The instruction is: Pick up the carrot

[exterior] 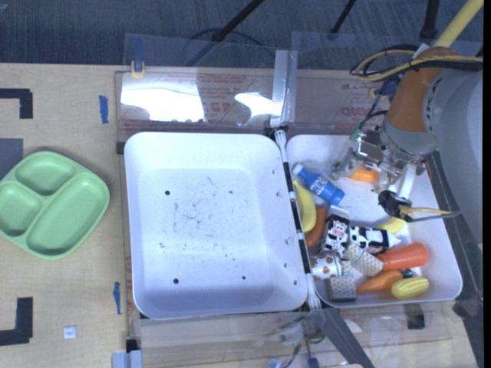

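In the right bin (449, 286), an orange tapered carrot (377, 283) lies near the front edge, between a red-orange piece (403, 255) and a yellow piece (410, 287). My gripper (374, 176) hangs over the bin's back half, well behind that carrot. Its fingers stand open. A small orange object (364, 176) shows between them, low in the bin; I cannot tell what it is or whether the fingers touch it.
A blue bottle (321, 187), a yellow banana (306, 208), a black-and-white toy (345, 238) and several other small items crowd the right bin. The left bin (153, 159) is beside it. A green divided plate (50, 203) sits on the bench at far left.
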`<action>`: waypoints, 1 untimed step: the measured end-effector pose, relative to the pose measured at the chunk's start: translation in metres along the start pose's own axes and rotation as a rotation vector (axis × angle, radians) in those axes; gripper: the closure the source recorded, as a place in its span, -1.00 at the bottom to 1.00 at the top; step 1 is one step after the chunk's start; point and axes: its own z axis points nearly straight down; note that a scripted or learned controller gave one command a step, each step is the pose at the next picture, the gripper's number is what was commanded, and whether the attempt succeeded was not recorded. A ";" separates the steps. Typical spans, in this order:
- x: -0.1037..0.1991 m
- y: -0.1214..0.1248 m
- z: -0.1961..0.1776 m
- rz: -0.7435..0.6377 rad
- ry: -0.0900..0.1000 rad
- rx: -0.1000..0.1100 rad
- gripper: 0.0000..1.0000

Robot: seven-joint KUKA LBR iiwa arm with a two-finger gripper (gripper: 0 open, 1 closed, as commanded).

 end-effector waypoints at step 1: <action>-0.004 -0.026 -0.059 -0.014 0.001 -0.007 -1.00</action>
